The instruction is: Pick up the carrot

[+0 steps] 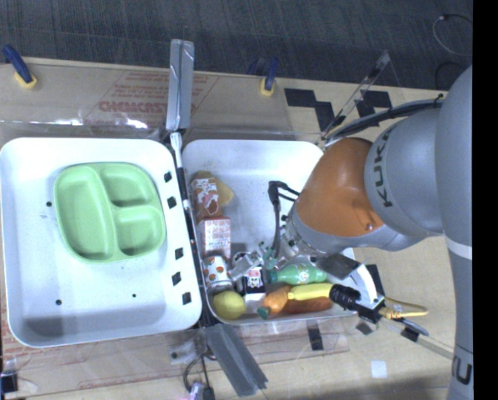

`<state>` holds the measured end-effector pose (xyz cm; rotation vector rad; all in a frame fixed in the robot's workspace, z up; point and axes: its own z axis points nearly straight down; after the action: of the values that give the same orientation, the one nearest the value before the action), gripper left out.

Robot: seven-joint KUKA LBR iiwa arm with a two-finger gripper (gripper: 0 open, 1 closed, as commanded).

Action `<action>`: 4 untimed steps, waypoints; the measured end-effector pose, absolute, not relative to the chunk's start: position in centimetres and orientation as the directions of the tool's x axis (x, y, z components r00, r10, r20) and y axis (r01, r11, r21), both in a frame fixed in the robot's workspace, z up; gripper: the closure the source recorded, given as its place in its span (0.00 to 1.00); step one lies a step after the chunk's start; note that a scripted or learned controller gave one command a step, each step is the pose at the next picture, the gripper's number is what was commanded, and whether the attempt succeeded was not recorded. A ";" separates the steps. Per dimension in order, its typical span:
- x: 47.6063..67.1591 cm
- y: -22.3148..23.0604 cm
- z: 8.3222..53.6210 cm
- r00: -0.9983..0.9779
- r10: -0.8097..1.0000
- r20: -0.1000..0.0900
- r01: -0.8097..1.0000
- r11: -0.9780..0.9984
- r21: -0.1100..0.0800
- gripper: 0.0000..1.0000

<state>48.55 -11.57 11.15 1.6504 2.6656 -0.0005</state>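
Note:
The carrot (pixel 297 305) is orange with a green stem end and lies along the front wall of the right bin (pixel 249 161). It sits just under a yellow item (pixel 306 292) and a green bottle (pixel 297 274). My gripper (pixel 274 252) hangs below the orange wrist band, low over the clutter and just behind the green bottle, a little back and left of the carrot. The wrist and arm cover most of it.
A yellow lemon (pixel 228 305) sits left of the carrot in the front corner. A brown snack packet (pixel 207 193), a red-and-white carton (pixel 216 236) and a small can (pixel 218 271) line the right bin's left wall. The left bin (pixel 24 248) holds a green divided plate (pixel 112 211).

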 end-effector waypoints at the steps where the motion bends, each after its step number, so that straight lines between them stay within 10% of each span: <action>1: 47.7 -14.5 10.1 -0.644 0.765 0.003 0.765 0.644 0.000 0.00; 2: 48.0 -14.4 11.2 -0.648 0.762 -0.001 0.762 0.648 0.005 1.00; 3: 47.8 -7.5 25.0 -0.696 0.718 -0.002 0.718 0.696 0.001 1.00; 4: 47.9 -7.6 25.9 -0.698 0.716 -0.003 0.716 0.698 0.000 1.00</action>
<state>47.87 -7.57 25.94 1.2198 2.8924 -0.0012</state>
